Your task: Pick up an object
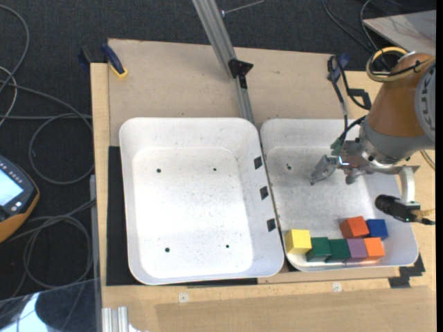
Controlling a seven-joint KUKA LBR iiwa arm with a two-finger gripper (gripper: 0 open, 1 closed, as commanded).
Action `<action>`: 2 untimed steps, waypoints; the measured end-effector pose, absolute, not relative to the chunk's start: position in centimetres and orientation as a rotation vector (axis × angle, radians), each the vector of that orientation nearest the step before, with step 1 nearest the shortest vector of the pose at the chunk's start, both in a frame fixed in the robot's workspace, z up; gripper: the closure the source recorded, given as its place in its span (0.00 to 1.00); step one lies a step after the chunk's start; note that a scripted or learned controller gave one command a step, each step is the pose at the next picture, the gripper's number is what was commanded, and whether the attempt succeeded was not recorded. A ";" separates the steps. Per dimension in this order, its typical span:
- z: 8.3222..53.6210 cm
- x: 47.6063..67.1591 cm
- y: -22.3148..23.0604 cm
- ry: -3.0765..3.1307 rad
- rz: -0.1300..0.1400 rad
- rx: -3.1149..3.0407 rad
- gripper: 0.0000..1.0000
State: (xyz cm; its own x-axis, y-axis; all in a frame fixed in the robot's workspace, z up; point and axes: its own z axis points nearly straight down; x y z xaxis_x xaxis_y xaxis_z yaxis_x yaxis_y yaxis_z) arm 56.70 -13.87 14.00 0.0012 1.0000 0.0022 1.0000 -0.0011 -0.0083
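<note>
From my seat I see the gripper (336,170) hanging over the middle of the right bin (304,144), its fingers spread apart with nothing between them. Everything worth picking sits along that bin's near edge, clustered toward its near right corner: a yellow block (299,240) at the left end of the row, two green blocks (329,248) beside it, then a purple block (357,247) and an orange block (374,247), with a red block (354,226) and a blue block (377,228) just behind. They touch one another, which makes a clean approach awkward. I judge them to be small, stiff, light cubes with flat faces, unlikely to deform or break, though smooth sides could slip under an off-centre pinch. The yellow block looks the easiest, since its left face stands free; I would close on two opposite flat sides, low enough to hold firmly. The left bin (138,144) lies just beside the right one.
</note>
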 end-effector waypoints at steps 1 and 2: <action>9.7 56.6 -13.8 -2.217 0.005 -2.217 0.00; 11.1 56.8 -13.8 -2.222 -0.004 -2.221 1.00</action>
